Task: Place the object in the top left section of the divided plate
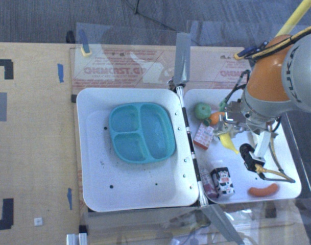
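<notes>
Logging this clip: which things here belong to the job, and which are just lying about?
Job: divided plate in the left bin; hand above the right bin; which object it targets, cannot tell.

Lying about: green ball, orange piece, carton, banana, toy car, sausage.

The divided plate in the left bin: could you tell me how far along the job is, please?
Nothing is placed yet: all three sections of the divided plate look bare. The gripper is over the right bin, among the toys near the banana. Picking, carrying and placing remain.
</notes>
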{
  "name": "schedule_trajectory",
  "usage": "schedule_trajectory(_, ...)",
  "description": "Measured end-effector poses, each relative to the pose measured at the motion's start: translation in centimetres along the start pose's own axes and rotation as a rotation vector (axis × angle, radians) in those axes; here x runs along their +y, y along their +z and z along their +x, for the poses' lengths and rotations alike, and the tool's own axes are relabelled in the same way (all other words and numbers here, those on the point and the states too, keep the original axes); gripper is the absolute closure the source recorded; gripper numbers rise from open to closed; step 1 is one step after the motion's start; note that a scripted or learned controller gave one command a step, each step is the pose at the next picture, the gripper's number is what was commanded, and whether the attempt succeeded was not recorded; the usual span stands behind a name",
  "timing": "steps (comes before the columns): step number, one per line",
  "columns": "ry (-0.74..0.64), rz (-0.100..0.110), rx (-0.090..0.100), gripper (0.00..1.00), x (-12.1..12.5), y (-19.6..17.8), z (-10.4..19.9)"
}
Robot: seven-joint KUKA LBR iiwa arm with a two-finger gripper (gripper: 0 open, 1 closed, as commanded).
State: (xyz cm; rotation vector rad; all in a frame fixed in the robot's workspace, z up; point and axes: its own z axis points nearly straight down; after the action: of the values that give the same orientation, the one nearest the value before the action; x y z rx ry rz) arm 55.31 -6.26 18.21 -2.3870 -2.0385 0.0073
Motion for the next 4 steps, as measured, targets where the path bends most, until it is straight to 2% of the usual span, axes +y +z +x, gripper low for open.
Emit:
schedule_trajectory(1,0.005,-0.001,0.0,1.0,-6.1,-10.1,8.3)
schedule_trajectory(2,-0.073,0.0,0.0,1.0,-9.0,-6.2,14.8)
schedule_trajectory(3,-0.072,0.0,0.0,0.0,-8.9,-6.2,14.8)
schedule_trajectory(4,0.104,-0.003,-0.001,0.0,-9.9,-9.1,15.5)
